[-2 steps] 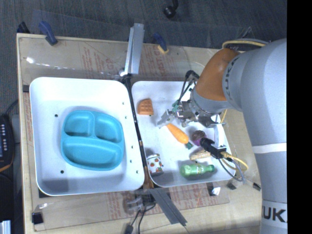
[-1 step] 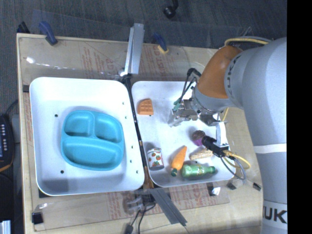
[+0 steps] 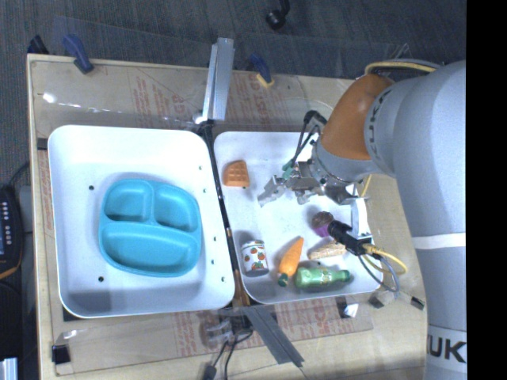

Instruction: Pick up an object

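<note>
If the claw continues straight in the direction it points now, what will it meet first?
The claw points toward the view's left, over bare bin floor. Likely it meets the floor or the dividing wall; the orange bread piece lies just above that line. Depth is unclear.

One camera looks down on the bench (image 3: 119,85) from above, at a slight slant, far enough back to take in both white bins whole. The left bin (image 3: 71,157) sits toward the left of the view and the right bin (image 3: 261,145) just right of centre, with dark floor (image 3: 158,6) along the top edge. The arm (image 3: 412,133) enters from the right side, large and close to the lens.
</note>
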Controlling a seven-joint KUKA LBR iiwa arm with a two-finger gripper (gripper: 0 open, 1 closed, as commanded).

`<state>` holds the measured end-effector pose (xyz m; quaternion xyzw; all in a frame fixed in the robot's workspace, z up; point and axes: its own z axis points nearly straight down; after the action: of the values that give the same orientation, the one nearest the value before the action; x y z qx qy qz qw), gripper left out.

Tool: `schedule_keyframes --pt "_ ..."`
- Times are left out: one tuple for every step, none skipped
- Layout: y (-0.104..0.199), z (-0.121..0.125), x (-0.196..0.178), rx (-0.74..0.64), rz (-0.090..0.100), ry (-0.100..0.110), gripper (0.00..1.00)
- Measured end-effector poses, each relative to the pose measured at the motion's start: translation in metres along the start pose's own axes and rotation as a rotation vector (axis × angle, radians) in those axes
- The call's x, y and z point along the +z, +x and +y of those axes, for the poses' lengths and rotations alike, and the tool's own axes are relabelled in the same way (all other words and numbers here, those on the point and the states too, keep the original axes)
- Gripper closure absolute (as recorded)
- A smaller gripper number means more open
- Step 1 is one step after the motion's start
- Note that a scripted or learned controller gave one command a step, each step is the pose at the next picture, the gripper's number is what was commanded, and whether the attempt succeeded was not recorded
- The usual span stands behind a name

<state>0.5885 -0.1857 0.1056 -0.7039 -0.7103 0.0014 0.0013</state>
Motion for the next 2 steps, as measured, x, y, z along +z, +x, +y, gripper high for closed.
schedule_keyframes --pt "0.013 -0.081 0.014 0.001 0.001 -0.003 0.00" --pt "-0.010 -0.030 0.014 0.004 0.001 -0.002 0.00"
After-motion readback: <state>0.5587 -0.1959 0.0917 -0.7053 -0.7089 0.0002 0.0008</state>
